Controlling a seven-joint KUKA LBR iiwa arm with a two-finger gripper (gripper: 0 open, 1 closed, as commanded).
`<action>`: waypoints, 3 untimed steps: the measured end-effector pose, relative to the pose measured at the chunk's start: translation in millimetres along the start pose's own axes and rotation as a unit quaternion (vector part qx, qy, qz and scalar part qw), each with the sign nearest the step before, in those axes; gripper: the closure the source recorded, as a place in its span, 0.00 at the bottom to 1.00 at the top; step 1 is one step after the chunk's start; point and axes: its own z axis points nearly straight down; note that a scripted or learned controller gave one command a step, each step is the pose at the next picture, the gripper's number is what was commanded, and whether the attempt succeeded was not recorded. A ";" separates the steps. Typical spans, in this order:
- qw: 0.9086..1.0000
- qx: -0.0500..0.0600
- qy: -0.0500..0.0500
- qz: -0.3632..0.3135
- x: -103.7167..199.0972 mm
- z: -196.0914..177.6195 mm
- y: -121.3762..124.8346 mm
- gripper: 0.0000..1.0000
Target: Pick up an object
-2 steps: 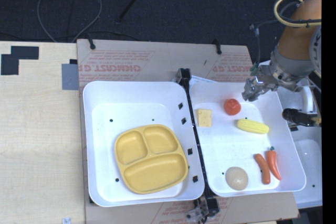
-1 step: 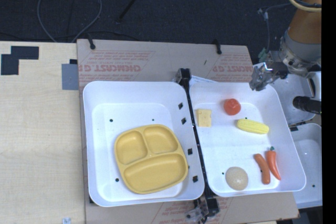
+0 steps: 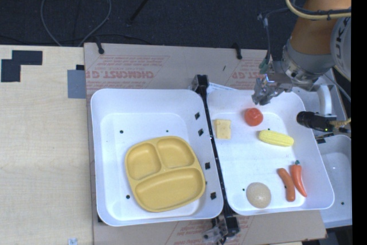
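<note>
1 claw (image 3: 262, 96), fingertips indistinct

You see 1 arm (image 3: 318, 26) reaching in from the right, orange band up top, its wrist angled down-left, the gripper (image 3: 262, 96) hanging low.

Two bins (image 3: 109, 123), (image 3: 312, 140): smooth white plastic, faintly glossy. Divided yellow tray (image 3: 165, 174): matt moulded plastic. Toy tomato (image 3: 253, 117), corn (image 3: 276, 138), carrot (image 3: 297, 179) and sausage (image 3: 287, 183): smooth plastic, slight sheen. Cheese block (image 3: 222, 129) and pale egg (image 3: 258, 194): matt. Sheet under bins (image 3: 149, 66): printed brown cardboard, dull. Bench (image 3: 40, 152): light wood grain, matt. Arm's orange band (image 3: 321, 14): glossy. Gripper (image 3: 265, 92): dull grey metal.
</note>
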 end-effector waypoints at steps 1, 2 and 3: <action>1.000 0.000 0.000 0.000 52.6 9.7 -8.6 1.00; 1.000 0.001 0.000 0.000 94.7 6.2 -33.5 1.00; 1.000 0.001 0.000 -0.001 144.8 2.4 -51.7 1.00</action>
